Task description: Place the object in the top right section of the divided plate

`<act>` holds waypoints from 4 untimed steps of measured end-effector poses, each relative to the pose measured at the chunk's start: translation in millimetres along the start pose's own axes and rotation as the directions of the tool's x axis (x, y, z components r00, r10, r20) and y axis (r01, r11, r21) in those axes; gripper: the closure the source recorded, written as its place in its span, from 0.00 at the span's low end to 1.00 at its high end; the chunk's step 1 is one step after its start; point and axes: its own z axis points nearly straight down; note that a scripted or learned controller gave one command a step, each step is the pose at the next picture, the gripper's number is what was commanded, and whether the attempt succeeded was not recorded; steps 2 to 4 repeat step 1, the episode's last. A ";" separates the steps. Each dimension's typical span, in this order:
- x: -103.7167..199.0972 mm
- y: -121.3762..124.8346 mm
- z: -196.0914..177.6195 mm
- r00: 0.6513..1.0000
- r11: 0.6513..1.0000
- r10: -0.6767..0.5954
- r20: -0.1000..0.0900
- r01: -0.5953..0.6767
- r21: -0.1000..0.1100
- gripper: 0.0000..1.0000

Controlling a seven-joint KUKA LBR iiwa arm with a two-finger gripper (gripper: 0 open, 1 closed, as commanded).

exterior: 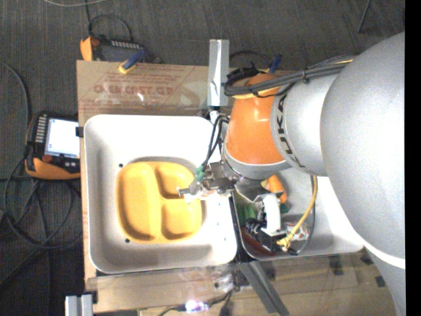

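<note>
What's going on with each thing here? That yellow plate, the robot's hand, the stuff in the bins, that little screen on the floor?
Divided plate: yellow, lying flat in the left bin, sections bare.
Left bin: holds the plate.
Gripper: over the plate's right edge; whether it grips anything is unclear.
Right bin: holds a jumble of small items, mostly hidden by the arm.
Handheld screen: lit, lying on the floor left of the bench.

The bench (131,87) bears two white bins (99,242) side by side.
</note>
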 end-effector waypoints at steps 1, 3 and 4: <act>-16.7 -22.3 -0.6 0.934 0.934 -0.358 0.000 0.358 -0.002 1.00; -16.7 -22.3 -0.6 0.934 0.934 -0.358 0.000 0.358 -0.002 1.00; -16.7 -22.3 -0.6 0.934 0.934 -0.358 0.000 0.358 -0.002 1.00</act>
